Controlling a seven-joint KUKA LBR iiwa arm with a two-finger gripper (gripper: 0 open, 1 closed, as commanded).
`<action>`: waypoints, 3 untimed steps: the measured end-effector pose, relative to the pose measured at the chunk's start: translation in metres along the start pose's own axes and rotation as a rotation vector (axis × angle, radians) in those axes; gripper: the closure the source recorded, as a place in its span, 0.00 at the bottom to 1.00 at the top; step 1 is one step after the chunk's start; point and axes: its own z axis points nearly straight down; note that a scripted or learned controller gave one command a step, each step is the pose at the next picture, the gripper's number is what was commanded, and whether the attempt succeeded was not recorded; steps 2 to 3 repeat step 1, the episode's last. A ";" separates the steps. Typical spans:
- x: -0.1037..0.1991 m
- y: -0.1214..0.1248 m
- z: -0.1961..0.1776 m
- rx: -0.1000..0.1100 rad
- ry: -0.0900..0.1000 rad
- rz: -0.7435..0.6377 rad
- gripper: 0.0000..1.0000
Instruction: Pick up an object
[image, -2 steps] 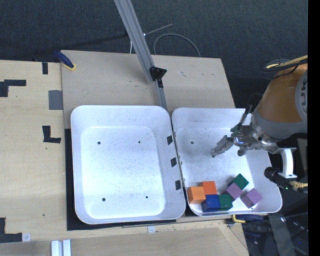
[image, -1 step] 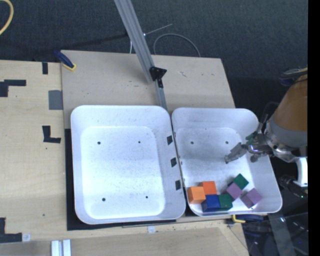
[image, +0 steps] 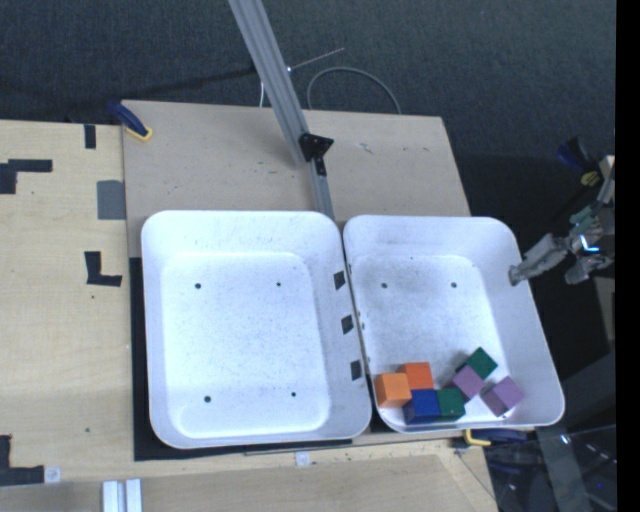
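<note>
Arm is mostly cut off at the right edge of the scene; what shows is a grey tool poking in over the right rim of the right-hand shallow white plastic bin, with blurred cabling and metal parts behind it. Cannot tell from here whether the tool is wide or narrow; nothing visible in it. It sits at the bin's rim, well apart from the blocks.

Blocks are clustered in the near right corner of the right bin: two small orange cubes, a blue cube, a green cube, a darker green cube and two purple cubes. Several touch; edges between blue and green are hard to separate.

Left-hand shallow white plastic bin lies just beside the right one, rims overlapping.

A slanted grey metal rail crosses the far side of the pale wooden bench. No legible writing.
</note>
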 end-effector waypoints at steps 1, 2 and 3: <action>0.070 -0.002 0.033 0.012 0.005 -0.005 0.00; 0.070 -0.002 0.033 0.012 0.005 -0.005 0.00; 0.070 -0.002 0.033 0.012 0.005 -0.005 0.00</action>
